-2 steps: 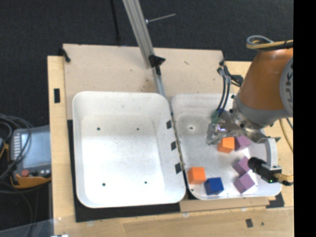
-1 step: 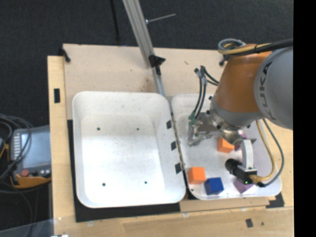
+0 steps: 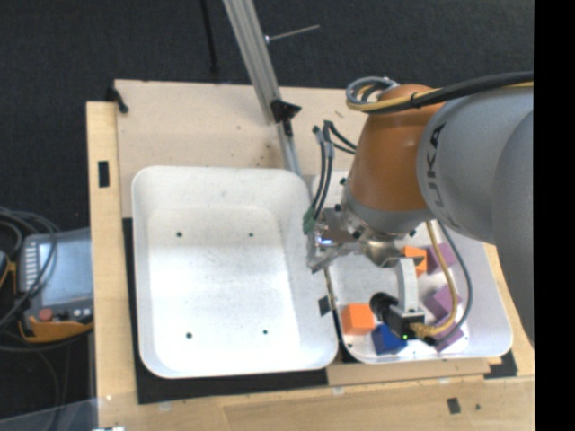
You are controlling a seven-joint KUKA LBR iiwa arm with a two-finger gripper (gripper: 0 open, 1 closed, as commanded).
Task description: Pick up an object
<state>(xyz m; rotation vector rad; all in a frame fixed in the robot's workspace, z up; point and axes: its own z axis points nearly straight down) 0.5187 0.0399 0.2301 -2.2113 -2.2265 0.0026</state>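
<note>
Hanging over the right bin [image 3: 497, 335], the gripper [image 3: 359, 245] is sitting under the arm [image 3: 476, 169], so I am unable to tell whether it is spread or closed. Nearer the camera, the orange block [image 3: 358, 318] is lying by the bin's left wall, just beside a blue block [image 3: 386, 340]. It is looking light, stiff and matte; gripping across two flat opposite sides is seeming safest.
</note>
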